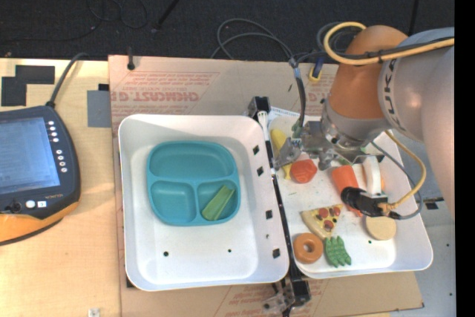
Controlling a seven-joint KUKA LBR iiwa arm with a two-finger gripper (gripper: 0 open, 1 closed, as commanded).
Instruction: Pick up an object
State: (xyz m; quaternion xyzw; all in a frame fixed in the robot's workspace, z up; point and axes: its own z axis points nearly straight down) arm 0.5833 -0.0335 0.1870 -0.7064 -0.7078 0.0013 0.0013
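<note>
Tomato [303, 171] is lying in your right bin [415, 252], crowded by a yellow piece [278, 139], an orange block [345, 179], a pizza slice [323, 220], a donut [307, 247] and a green toy [338, 252]. It is sitting just beside and below the claw [308, 147]; you cannot tell the claw's state. Your arm [367, 82] is leaning in from the right, wrist pointing down over the bin's upper left.

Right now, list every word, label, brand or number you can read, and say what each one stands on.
"GENERAL", uncertain, in red print seen upside down, on the cardboard sheet behind the left bin.
More red print on that cardboard at the front edge: too cut off to read.
Handheld pendant: screen text too small to read.
</note>
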